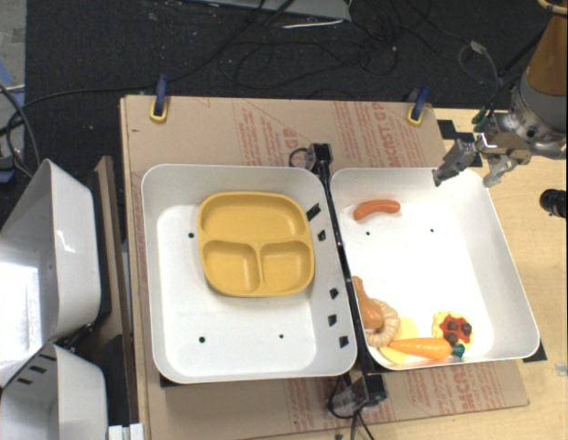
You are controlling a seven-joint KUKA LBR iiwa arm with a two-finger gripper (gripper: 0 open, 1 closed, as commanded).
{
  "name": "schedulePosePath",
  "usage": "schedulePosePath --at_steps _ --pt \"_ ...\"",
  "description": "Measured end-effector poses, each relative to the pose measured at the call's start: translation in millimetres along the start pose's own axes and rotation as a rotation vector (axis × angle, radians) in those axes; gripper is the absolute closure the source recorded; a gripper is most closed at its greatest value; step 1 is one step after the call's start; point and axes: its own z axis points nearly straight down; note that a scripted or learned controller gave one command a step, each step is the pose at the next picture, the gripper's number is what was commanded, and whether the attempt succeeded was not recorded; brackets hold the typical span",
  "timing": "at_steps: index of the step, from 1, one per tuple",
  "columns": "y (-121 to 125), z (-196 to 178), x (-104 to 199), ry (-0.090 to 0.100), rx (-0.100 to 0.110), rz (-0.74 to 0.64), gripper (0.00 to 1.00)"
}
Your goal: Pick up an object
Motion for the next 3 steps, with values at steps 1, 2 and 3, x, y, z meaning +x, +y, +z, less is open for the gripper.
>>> schedulePosePath --at_steps 1,2,3 --pt "2 -7 1 -0.002 -0.011 -0.003 0.0" --pt "9 50 8 -0.001 -0.007 -0.005 0.0" --pt "4 95 11 -0.001 -0.007 -0.001 0.0"
